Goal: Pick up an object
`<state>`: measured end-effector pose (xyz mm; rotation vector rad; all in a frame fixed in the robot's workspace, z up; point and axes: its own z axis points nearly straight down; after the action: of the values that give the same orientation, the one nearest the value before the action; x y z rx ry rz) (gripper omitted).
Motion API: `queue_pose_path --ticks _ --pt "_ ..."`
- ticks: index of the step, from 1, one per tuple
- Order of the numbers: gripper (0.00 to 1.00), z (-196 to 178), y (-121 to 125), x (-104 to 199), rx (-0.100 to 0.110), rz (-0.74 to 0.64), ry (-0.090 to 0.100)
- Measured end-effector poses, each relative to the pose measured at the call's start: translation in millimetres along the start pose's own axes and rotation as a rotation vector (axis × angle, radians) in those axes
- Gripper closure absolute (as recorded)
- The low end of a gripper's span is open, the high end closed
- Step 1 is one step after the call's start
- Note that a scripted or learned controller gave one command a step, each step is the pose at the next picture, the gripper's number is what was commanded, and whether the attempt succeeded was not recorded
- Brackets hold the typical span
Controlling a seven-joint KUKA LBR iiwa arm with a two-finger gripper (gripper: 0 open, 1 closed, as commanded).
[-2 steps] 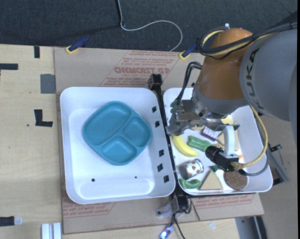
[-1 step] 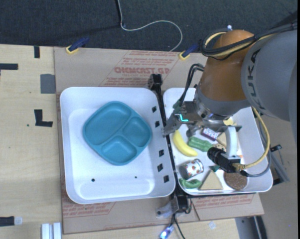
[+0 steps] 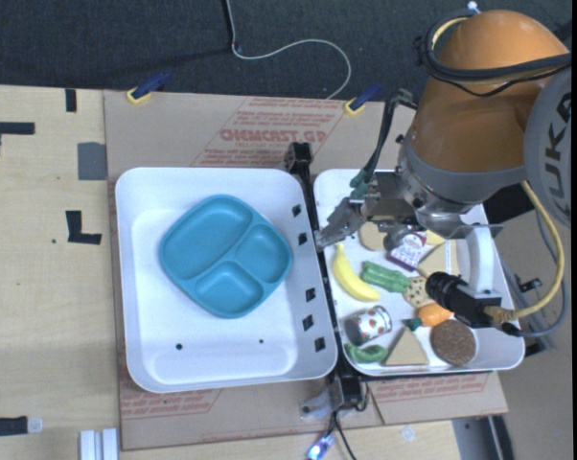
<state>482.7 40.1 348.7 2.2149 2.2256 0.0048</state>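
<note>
The right bin (image 3: 495, 357) holds several small things: a yellow banana (image 3: 351, 276), a green pod-like piece (image 3: 384, 278), a small can (image 3: 370, 326), a brown round disc (image 3: 453, 341), a tan wedge (image 3: 406, 351) and a purple and white packet (image 3: 406, 249). My gripper (image 3: 344, 220) hangs over the upper left of that bin, just above the banana's top end and close to the wall between the bins. I see nothing held in it. The arm's orange and grey body hides the bin's far side.
A blue divided plate (image 3: 226, 255) lies in the left bin (image 3: 145, 353). A speckled cube (image 3: 418, 290) and an orange piece (image 3: 432, 314) sit near the can. Black clips line the wall between the bins (image 3: 312, 286). A white cable (image 3: 288, 51) loops behind.
</note>
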Motion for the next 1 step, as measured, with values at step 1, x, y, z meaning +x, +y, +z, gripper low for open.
queue_pose_path --ticks 1 --pt "0.0 -128.2 2.3 19.4 -0.011 0.0 0.002"
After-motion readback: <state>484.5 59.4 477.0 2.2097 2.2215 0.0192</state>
